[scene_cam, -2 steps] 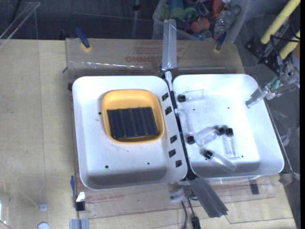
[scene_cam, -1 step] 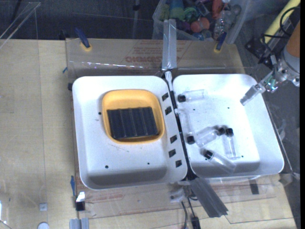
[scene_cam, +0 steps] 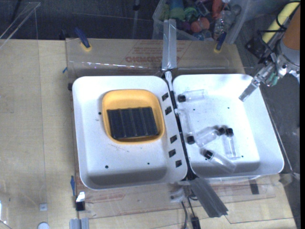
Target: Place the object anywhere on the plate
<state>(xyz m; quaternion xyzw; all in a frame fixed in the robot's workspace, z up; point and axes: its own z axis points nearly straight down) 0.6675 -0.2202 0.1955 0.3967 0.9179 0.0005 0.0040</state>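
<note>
Toward the upper right of the frame, the arm (scene_cam: 291, 42) comes in from the edge, and its jaws hang above the upper right corner of the right bin (scene_cam: 267, 128). They taper to a slim grey tip that points down and to the left. I cannot tell whether the jaws are wide or narrow, since they read as one thin blade from this angle, and nothing is seen between them.

Left of the frame's middle sits the left bin (scene_cam: 86, 147), and in it lies the plate (scene_cam: 110, 100), yellow-orange with rounded corners. A dark ribbed rectangular piece (scene_cam: 132, 122) rests on the plate's lower part and covers much of its floor.

Several clear plastic vials with black caps lie on the floor of the right bin. One vial (scene_cam: 190, 96) lies near the upper left corner of that bin, well apart from the others. Lower down a cluster of vials (scene_cam: 214, 140) lies together, some touching or crossing one another; their exact number is hard to make out because the clear bodies blend into the white floor. All the vials are well apart from the plate, with the divider (scene_cam: 172, 123) between the two bins standing between them.

Both bins rest on the pale counter (scene_cam: 33, 128). Beyond the bins, at the top of the frame, a clear container of colourful objects (scene_cam: 200, 8) stands.
</note>
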